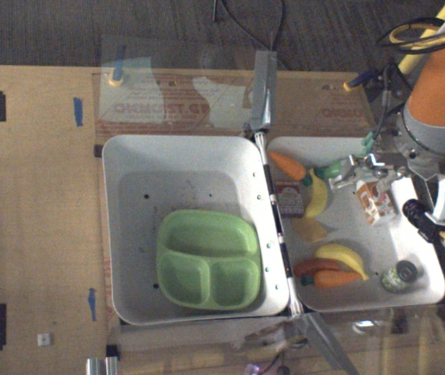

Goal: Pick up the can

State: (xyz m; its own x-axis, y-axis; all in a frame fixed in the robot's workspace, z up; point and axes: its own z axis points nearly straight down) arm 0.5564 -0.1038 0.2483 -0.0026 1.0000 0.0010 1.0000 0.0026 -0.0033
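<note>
Plywood tabletop with blue tape marks carries two white bins, dark carpet beyond. Left bin holds one green tray. Right bin holds two bananas, two carrots, a carton and one can, upright at its near right corner. Gripper hangs over the far side, well apart from the can; whether it is open, I cannot tell.

I see the can upright in the right bin's near-right corner, apart from the bananas and carrot. Arm is over the bin's far right; gripper sits above a small carton. Green divided tray in left bin on the tabletop.
</note>
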